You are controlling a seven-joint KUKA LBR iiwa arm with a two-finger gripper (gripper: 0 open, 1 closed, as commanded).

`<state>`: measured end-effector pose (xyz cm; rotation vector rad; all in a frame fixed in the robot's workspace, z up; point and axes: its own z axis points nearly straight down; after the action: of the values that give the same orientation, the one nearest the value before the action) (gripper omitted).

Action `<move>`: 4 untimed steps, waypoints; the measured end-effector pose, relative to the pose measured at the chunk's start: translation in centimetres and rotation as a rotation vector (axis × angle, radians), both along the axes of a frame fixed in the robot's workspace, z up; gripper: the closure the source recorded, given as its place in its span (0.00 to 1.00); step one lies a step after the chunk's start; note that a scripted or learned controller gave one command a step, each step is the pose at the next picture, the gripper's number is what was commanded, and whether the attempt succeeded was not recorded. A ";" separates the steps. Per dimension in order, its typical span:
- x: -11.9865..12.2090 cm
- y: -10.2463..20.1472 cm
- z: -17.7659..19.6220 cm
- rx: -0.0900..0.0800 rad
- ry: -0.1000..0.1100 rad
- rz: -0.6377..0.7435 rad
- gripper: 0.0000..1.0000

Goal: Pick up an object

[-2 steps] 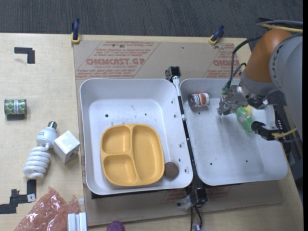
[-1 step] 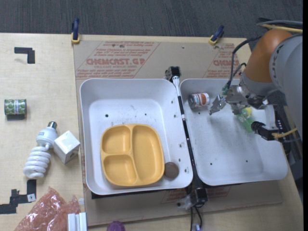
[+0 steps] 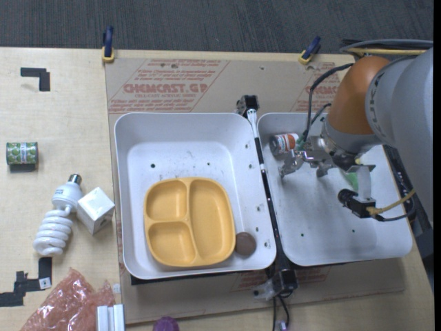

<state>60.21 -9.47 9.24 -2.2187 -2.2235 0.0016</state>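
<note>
My gripper (image 3: 304,165) hangs over the upper left part of the right bin (image 3: 324,240). Its two fingers stand apart, open, and nothing is between them. A small can with an orange-red band (image 3: 283,143) lies on its side just up and left of the fingertips, near the bin's back left corner. A green object (image 3: 353,180) peeks out from under the wrist and is mostly hidden by the arm. In the left bin (image 3: 138,150) lie a yellow divided plate (image 3: 189,221) and a small brown round object (image 3: 244,243) at the plate's lower right.
The grey arm with its orange band (image 3: 355,98) covers the right bin's upper right. A cable (image 3: 386,209) loops off the wrist. On the bench to the left lie a spiral light bulb (image 3: 56,219), a white cube (image 3: 95,209), a green can (image 3: 21,154) and a pink mesh bag (image 3: 69,302).
</note>
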 end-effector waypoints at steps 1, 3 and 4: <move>0.1 0.0 1.0 -0.001 -0.001 0.002 1.00; 5.7 -9.1 3.6 -0.001 -0.003 0.000 0.00; 5.7 -3.9 0.1 0.000 -0.001 0.000 0.00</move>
<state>65.90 -13.41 9.31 -2.2194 -2.2245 0.0007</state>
